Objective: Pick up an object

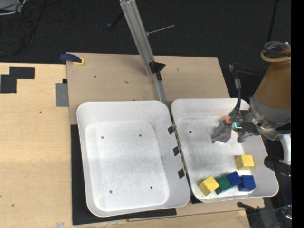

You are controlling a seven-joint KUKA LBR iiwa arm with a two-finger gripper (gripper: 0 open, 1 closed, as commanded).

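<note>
My gripper [232,135] hangs low over the back right part of the right bin [199,113]. Its two fingers stand apart, so it is open. A small purple block [226,136] sits on the bin floor between them, close against the left finger [219,135]. Whether that finger touches the block I cannot tell. A yellow block [245,161] lies a little nearer the front, below the gripper. At the bin's front edge a second yellow block [208,185], a green block [223,185] and two blue blocks [233,178] [247,183] huddle together.
The left bin [90,127] lies beside the right one, with black clips [175,150] along the shared wall. A slanted aluminium bar [140,37] rises behind the bins. The grey and orange arm [275,89] comes in from the right.
</note>
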